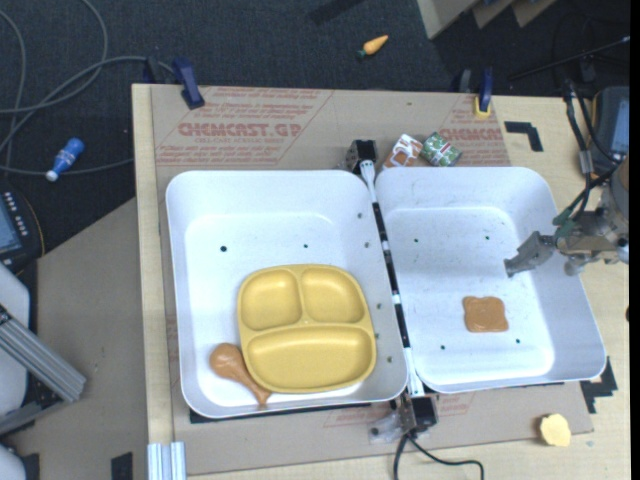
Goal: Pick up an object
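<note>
A: So, what lies in the right white bin (530,193)?
B: A flat, brown toast-shaped slice (485,314); the grey gripper (524,259) hovers near it, jaw opening unclear. The bench's cardboard sheet (240,123) reads "CHEMCAST GP".

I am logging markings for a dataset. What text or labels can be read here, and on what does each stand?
"CHEMCAST GP": red print on the brown protective paper of the bench board, behind the left bin; repeated at right, partly hidden.
Smaller red lines beneath: too blurred to read.
Small packets behind the right bin: printing too small to read.
</note>
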`<action>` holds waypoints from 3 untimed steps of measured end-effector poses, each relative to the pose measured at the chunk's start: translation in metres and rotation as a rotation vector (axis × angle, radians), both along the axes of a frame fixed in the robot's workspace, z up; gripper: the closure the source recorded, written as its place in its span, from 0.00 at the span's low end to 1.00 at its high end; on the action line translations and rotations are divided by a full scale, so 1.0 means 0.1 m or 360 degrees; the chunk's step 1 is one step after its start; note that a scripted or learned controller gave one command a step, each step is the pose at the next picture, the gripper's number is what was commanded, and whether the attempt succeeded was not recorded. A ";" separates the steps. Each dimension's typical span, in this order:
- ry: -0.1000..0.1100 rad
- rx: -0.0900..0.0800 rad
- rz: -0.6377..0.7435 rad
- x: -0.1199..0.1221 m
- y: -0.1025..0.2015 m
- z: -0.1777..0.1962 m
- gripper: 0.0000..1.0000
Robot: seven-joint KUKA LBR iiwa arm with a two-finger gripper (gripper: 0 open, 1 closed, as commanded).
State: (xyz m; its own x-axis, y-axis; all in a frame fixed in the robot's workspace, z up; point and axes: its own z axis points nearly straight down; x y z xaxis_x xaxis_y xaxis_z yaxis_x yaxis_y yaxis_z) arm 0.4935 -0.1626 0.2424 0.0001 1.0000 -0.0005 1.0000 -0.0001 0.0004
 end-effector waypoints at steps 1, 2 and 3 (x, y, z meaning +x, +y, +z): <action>0.0015 0.0006 0.0001 0.05 0.08 -0.86 0.00; 0.0002 0.0001 0.0001 -0.01 0.29 -1.61 0.00; -0.0016 -0.0013 -0.0005 0.59 -0.52 -1.05 0.00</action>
